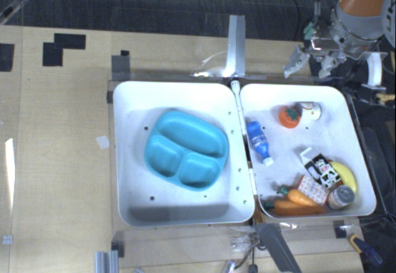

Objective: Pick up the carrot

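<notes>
**Carrot crowded into the bin corner: risk of a wrong or failed grasp**

The gripper (315,61) is seen above the far edge of the right bin (350,118), near the far right corner of the worktop (62,160). Its fingers (294,65) are spread wide, and nothing is held between them. The carrot (298,203) is well apart from the gripper: it lies flat along the near wall of the right bin, towards the near corner beside the divider between the two bins.

The main danger is judged to come from this crowding. A small card box (311,189) is touching the carrot from above, a can (341,197) stands just beside its thick end, and a banana (344,174) lies behind them. If the descent is a little off, one of these neighbours can be caught in place of the carrot, or pushed against it.

A second danger is the bin wall. The carrot is pressed close to it, so one finger may strike the rim or find no room to pass. The carrot is also round and tapered, so it may be squeezed out when the fingers are closed.

The blue bottle (258,140) and the blue tray (185,149) in the left bin (124,142) are not expected to interfere.
</notes>
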Controlling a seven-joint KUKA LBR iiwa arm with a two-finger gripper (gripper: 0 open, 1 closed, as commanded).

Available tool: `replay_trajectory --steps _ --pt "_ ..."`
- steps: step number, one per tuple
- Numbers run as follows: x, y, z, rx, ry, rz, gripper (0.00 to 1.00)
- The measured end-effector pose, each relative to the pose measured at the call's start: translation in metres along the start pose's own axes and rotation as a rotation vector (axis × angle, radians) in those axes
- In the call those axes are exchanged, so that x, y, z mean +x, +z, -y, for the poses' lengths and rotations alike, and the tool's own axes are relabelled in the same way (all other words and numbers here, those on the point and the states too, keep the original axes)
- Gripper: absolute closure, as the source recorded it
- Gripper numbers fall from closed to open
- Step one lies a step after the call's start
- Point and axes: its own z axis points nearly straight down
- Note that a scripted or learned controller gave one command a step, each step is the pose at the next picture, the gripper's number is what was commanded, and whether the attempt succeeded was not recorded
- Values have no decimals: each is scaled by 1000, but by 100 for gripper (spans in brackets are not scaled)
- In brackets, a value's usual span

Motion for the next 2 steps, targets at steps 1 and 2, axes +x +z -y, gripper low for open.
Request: replay_trajectory --steps 1,2 --pt "-32 -38 3 -3 25 1 0" --pt "-30 -50 2 -9 17 4 100"
